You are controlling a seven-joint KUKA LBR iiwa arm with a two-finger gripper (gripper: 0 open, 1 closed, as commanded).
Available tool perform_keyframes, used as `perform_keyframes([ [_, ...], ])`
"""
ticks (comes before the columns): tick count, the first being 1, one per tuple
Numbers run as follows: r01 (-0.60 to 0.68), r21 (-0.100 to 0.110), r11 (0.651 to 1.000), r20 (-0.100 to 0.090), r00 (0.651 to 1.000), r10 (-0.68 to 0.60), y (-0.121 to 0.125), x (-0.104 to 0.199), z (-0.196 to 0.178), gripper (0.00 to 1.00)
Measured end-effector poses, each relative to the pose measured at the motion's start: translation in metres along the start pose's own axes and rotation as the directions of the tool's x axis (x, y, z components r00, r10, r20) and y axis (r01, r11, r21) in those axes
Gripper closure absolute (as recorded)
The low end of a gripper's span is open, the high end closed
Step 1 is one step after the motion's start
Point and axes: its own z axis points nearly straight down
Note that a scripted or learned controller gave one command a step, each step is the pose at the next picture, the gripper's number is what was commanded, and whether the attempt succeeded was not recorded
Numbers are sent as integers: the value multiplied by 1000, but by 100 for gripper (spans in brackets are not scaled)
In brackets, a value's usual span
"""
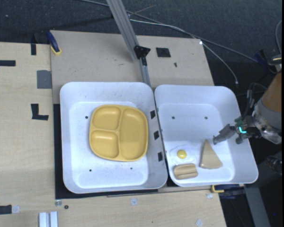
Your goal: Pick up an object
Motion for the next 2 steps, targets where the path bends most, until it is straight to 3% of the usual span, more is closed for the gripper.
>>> perform_keyframes([
  [1,0,-1,1000,0,1000,0,0,0,0,0],
  [2,1,3,1000,-1,1000,-1,8,4,58,0],
])
